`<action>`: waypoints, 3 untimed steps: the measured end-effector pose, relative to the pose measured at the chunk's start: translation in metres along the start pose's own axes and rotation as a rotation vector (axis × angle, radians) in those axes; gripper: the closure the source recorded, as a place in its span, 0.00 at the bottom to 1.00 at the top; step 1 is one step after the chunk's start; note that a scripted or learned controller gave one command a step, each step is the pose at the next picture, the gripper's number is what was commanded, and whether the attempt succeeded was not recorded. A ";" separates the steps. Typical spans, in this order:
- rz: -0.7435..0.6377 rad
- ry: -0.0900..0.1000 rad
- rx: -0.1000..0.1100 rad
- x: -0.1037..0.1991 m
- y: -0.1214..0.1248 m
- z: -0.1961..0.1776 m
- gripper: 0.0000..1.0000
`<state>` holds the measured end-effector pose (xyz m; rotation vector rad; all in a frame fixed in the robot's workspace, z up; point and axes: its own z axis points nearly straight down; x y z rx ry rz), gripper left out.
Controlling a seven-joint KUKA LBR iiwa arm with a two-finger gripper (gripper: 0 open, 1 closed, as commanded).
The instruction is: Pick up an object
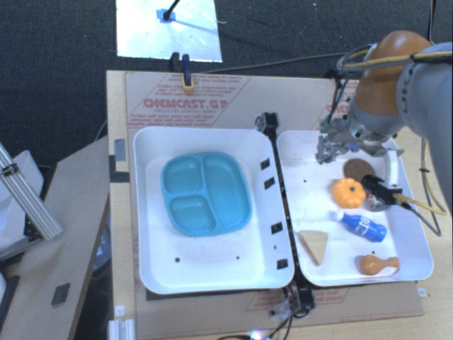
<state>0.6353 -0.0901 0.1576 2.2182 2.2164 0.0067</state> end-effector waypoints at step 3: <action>-0.010 0.002 0.004 0.052 -0.005 -0.111 1.00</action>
